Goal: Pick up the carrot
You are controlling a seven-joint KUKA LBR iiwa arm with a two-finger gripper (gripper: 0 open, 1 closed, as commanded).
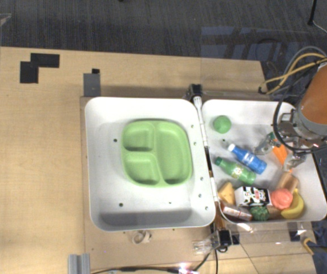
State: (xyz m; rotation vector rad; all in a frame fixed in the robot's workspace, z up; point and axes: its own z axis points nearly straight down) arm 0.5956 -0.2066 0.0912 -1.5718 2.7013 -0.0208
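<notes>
**Carrot Pick: Gripper at the Carrot, Lift Not Yet Confirmed**

Where the right bin (pixel 323 207) meets the arm's wrist, the carrot (pixel 279 154) lies as a small orange piece, partly covered by the gripper (pixel 281 151). Its long axis appears to run from upper left to lower right; which end is the tip cannot be told. Finger state cannot be told. Judged step: closing in on the grasp. The next move calls for a pinch across the short width, then a straight lift clear of the blue bottle (pixel 247 157) just beside it. The green tray (pixel 155 153) sits in the left bin (pixel 103 210).
</notes>
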